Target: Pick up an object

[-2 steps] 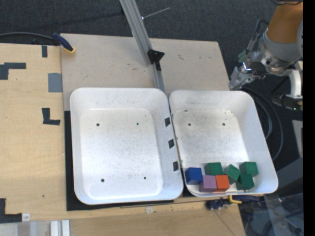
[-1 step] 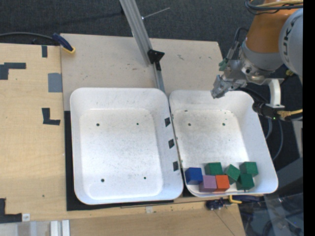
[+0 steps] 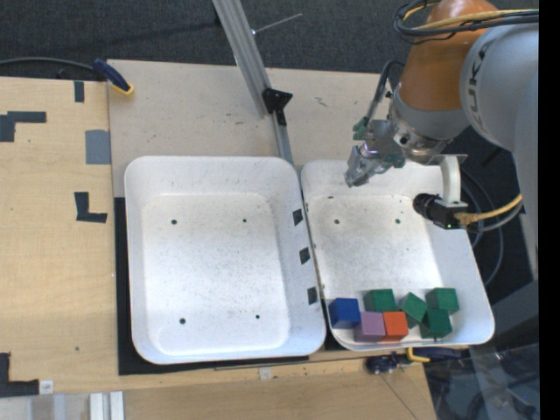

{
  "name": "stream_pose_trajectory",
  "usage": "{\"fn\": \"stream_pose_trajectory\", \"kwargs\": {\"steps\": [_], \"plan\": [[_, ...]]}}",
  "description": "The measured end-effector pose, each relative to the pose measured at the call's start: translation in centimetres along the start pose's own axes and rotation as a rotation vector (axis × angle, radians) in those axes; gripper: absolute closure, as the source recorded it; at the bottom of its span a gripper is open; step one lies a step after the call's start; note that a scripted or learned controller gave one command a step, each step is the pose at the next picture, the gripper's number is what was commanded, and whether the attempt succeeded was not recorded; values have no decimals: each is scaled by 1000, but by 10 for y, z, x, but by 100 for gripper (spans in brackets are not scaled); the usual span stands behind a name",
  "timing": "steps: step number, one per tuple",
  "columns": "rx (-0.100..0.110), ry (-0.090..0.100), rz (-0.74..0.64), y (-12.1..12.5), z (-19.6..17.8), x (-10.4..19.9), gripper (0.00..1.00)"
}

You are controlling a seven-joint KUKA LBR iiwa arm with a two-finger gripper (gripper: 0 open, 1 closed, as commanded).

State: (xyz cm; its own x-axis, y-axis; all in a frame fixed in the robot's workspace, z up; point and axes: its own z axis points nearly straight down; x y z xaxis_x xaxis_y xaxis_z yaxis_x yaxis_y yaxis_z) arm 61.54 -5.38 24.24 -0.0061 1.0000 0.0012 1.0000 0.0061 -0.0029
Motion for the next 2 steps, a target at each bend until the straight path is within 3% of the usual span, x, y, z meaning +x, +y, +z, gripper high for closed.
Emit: {"fn": "stream_pose_trajectory", "kwargs": {"steps": [1, 2], "plan": [[-1, 1, -1, -1, -1, 55, 100], [0, 1, -2, -17, -4, 115, 100]]}}
